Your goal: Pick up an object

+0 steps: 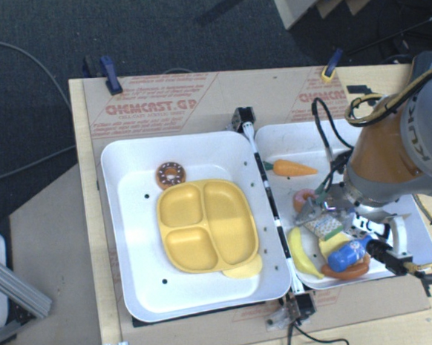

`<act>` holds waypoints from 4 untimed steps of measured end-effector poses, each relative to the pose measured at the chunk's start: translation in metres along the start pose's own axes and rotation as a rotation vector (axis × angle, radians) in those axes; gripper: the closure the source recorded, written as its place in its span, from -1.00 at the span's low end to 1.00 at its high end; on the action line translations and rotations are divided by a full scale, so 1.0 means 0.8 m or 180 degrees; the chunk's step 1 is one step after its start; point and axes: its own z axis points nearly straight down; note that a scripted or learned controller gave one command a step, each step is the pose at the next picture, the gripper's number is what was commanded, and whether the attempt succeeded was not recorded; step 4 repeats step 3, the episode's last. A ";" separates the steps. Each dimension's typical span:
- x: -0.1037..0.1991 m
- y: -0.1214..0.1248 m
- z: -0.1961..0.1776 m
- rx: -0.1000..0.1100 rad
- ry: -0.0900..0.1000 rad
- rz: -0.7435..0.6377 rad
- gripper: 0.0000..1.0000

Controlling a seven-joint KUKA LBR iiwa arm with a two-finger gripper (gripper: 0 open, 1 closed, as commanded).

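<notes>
At the near end of the right bin [427, 242] lies a cluster of small things: a red-orange piece [348, 271] against the front wall, a blue object [348, 254] resting on it, and a yellow banana [302, 252] curving along the left wall. Just behind them sits a speckled grey-green block [327, 228].

The gripper [317, 211] hangs low over that block and looks close to it or touching it. The wrist and cabling hide its tip, so whether it is spread or pressed together cannot be told, and nothing can be seen pinched in it. A pink item [304, 197] lies just beyond the gripper, and an orange carrot [295, 168] sits farther back, well apart from the cluster.

The step in hand appears to be the descent onto a target, most likely the speckled block or the pink item. Nothing is lifted yet. The next move calls for closing squarely on one object without nudging the banana or the blue object, then a straight lift clear of the bin wall. The crowding makes a slip or a double grab likely.

In the left bin [116, 213], a yellow divided plate [205, 226] lies in the middle and a small doughnut [171, 174] sits behind it.
</notes>
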 end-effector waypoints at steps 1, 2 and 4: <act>0.021 0.047 0.000 -0.0010 -0.0002 -0.0005 -1.00; 0.021 0.048 -0.013 -0.0015 -0.0004 -0.0003 1.00; 0.077 0.024 -0.190 -0.0011 -0.0001 -0.0005 1.00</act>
